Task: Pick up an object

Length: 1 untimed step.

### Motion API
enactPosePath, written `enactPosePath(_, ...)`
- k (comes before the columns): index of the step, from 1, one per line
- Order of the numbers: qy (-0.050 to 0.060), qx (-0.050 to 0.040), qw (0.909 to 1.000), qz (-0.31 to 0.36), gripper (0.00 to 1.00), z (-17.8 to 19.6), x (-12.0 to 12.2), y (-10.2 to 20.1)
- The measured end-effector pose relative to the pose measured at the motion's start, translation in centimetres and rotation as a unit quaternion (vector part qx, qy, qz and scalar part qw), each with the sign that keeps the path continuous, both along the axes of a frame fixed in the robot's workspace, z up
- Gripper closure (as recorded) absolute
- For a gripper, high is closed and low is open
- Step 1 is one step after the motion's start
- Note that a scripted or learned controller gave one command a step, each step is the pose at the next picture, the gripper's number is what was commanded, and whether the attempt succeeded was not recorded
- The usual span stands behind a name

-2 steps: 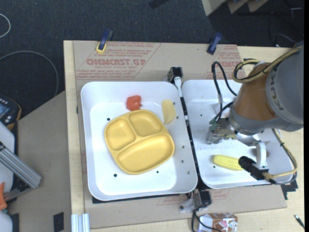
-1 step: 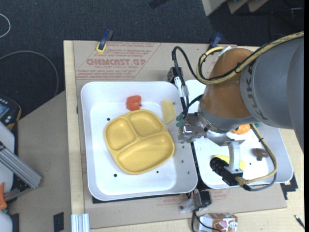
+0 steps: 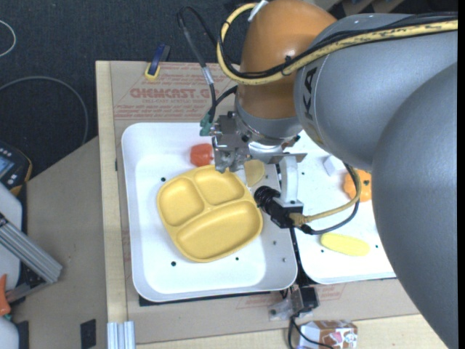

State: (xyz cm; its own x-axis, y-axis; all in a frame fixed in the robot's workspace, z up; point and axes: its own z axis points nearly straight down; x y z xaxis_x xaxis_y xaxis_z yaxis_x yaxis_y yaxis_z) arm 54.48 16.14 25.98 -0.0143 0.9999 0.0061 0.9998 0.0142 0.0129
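We are looking past the grey arm [image 3: 392, 122], which is filling the right side of the frame and sitting nearest the camera, with its orange band [image 3: 280, 38] bulging at the upper centre. Below that band the gripper [image 3: 231, 155] is hanging over the upper middle of the left bin [image 3: 142, 217], and we are unable to tell from this angle how it is set, since the wrist is hiding its tips.

Just below and to the left of it, a yellow divided plate [image 3: 209, 213] is lying flat in the centre of the left bin, its three compartments facing up. A small red-orange object [image 3: 201, 153] is sitting at the plate's upper edge, just beside the gripper on its left. A pale yellow piece [image 3: 254, 171] is peeking out just to the right of the gripper, near the plate's upper right corner.

Moving outward, a black cable fitting [image 3: 272, 206] with a yellowish hose is dangling over the seam between the bins. In the right bin [image 3: 341, 271], a flat yellow object [image 3: 346, 244] is resting toward the lower part, and an orange object [image 3: 356, 186] is showing partly behind the arm.

Both bins are resting on a brown cardboard sheet [image 3: 167, 89] printed with red lettering, in the upper left of the frame.
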Motion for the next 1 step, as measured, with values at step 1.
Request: enactPosePath(1,0.005,-0.0031,0.9999,-0.008,1.0,1.95,-0.59,-3.46)
